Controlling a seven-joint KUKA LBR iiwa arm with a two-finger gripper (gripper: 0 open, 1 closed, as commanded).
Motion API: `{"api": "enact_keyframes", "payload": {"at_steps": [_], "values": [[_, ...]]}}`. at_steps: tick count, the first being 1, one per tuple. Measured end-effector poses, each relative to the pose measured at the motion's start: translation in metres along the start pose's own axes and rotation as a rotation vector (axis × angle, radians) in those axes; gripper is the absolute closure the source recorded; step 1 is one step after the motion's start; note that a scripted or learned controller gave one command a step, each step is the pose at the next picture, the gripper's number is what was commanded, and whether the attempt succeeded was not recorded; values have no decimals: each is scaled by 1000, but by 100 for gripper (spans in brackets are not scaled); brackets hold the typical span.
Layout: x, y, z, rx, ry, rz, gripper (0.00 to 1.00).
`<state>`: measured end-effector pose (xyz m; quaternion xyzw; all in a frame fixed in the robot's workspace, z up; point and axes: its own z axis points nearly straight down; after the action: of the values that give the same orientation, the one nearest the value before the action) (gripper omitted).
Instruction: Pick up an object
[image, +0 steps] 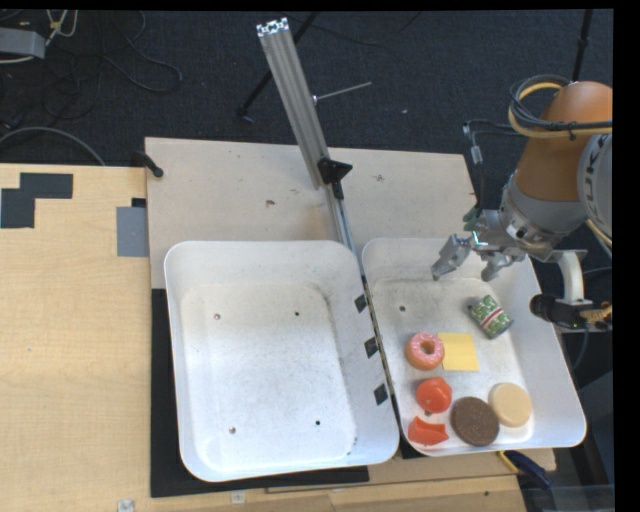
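Gripper above right bin, up-view of green can; fingers seemingly spread, nothing between them.

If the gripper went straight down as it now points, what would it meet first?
Probably bare floor of the right white bin, near its back edge. The gripper hangs clear of the green-patterned packet; depth is uncertain.

bench board: beige, under 2 bins | alu. profile post: slanted, black bracket at lower end | wood-grain table: left of bins, w/ black + grey patches | floor: dark, loose cables upper left | black mat: under left bin edge
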<state>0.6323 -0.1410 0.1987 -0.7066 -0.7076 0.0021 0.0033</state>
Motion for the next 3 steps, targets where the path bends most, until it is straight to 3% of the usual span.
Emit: {"api": "enact_keyframes", "payload": {"at_steps": [1,3], "values": [[0,1,-3,-5,-1,-2,0],[-5,7,103,0,0,2,0]]}}
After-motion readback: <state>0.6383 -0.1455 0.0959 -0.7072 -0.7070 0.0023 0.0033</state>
